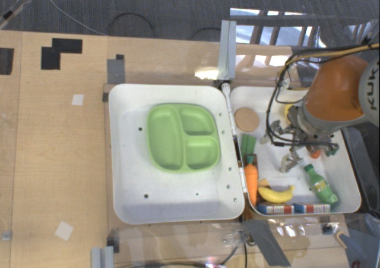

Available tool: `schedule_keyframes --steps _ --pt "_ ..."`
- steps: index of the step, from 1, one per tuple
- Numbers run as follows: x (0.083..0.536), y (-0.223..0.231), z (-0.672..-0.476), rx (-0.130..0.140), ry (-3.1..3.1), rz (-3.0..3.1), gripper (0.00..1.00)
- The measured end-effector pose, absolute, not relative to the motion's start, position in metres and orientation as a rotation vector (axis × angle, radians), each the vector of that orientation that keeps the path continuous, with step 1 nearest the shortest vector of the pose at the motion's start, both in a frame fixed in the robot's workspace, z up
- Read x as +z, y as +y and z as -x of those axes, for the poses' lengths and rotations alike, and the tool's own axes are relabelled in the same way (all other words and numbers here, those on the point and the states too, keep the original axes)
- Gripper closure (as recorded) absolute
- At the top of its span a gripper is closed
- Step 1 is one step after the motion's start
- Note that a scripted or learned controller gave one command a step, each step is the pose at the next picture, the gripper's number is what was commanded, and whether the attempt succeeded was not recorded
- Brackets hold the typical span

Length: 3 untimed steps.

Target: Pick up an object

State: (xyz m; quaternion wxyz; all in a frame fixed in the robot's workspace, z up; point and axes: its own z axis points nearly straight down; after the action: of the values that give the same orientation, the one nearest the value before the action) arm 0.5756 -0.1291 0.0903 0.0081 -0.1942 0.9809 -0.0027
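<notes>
arm: cut off at right edge | tool: finger state unclear | yellow item: mostly hidden behind arm

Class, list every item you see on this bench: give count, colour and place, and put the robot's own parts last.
Bins: two, white, side by side on bench.
Divided plate: one, green, in left bin.
Round disc: one, tan, right bin, far left corner.
Carrot: one, orange, right bin, left edge.
Banana: one, yellow, right bin, near side.
Bottle: one, green, right bin, near right.
Arm: one, grey with orange band, above right bin.
Tool: one, metallic, over right bin.
</notes>
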Motion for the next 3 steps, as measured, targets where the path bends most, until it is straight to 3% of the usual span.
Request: schedule_keyframes --steps 1,2,3 --pt "0.093 -0.208 -0.640 -0.008 3.104 0.392 0.00" --pt "0.089 -0.187 -0.592 -0.004 3.111 0.342 0.00" --pt "0.090 -0.159 -0.576 -0.005 3.118 0.236 0.00"
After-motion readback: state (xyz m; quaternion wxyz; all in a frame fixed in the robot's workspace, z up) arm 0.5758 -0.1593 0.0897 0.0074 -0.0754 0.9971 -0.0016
